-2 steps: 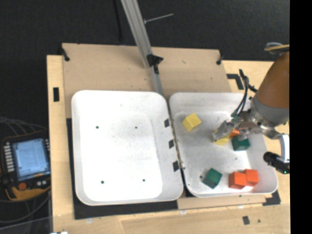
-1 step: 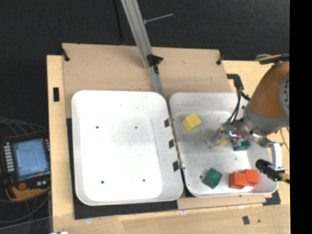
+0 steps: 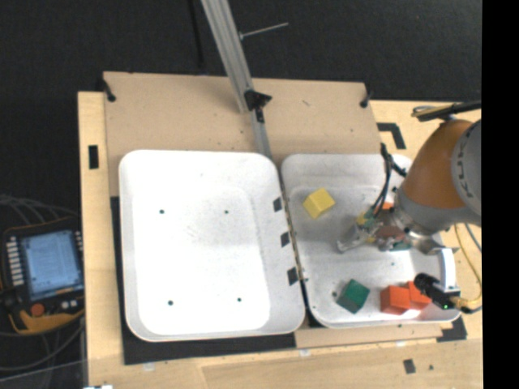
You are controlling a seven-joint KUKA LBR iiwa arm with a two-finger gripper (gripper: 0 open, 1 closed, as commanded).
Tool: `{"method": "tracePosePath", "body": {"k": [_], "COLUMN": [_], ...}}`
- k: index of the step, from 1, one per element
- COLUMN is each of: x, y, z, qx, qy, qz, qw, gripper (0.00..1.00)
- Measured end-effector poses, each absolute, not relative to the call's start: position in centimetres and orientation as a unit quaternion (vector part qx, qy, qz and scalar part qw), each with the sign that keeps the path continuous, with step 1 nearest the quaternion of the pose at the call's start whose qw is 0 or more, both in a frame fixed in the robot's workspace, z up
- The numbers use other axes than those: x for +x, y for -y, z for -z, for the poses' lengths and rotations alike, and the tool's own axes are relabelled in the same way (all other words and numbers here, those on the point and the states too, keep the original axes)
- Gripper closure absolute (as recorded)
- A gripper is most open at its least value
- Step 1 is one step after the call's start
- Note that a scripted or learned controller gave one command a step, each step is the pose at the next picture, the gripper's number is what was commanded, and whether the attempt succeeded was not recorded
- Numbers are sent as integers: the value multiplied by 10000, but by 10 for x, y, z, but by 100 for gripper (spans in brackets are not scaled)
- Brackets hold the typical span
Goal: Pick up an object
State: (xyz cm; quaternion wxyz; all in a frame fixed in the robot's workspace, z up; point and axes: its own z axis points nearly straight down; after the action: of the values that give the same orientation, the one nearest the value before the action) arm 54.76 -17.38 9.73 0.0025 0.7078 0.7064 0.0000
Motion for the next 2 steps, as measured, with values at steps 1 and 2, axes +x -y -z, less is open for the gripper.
{"method": "tracePosePath", "body": {"k": [1, 2], "x": [549, 544], "y": [175, 171], "z": [-110, -169], "qx": [7104, 7065], "qy": [-7038, -7077], "qz": [-22, -19], "qw": [38, 32], "gripper": [100, 100]}}
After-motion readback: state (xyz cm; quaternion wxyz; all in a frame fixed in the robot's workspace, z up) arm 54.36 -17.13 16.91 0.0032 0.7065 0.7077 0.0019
